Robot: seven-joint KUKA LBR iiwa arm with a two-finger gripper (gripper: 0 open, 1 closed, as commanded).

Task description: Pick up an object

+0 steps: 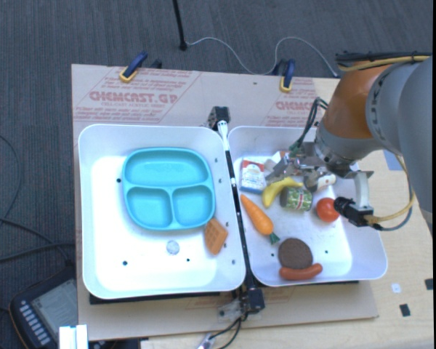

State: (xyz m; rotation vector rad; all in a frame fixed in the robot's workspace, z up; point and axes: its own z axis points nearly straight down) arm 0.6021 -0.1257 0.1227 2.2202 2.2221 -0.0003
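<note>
1. Although the task named no particular object, the likeliest target was the yellow toy banana [281,190], lying in the upper middle of the right bin [370,257], right of frame centre, just beneath the gripper [299,167].
2. Judging by its look, the banana was a light, stiff plastic toy with a smooth, possibly slippery skin; a hold across its curved middle would seem safest.
3. It was crowded: a small green-labelled can [297,200] touched it on the right, and a white packet [251,176] lay just to its left.
4. Whether the pincer stood apart or together could not be told; it was a dark tangle low over the items.
5. Lower in the same bin lay a carrot [258,216], a tomato [327,209], a brown patty [296,252] and a sausage [301,272].
6. To the left, the other white bin [94,217] held a blue divided tray [167,187] and an orange wedge [216,236].
7. Both bins rested on a pale board [131,93] clamped at its top edge, over dark grey carpet [29,49] with loose cables.
</note>
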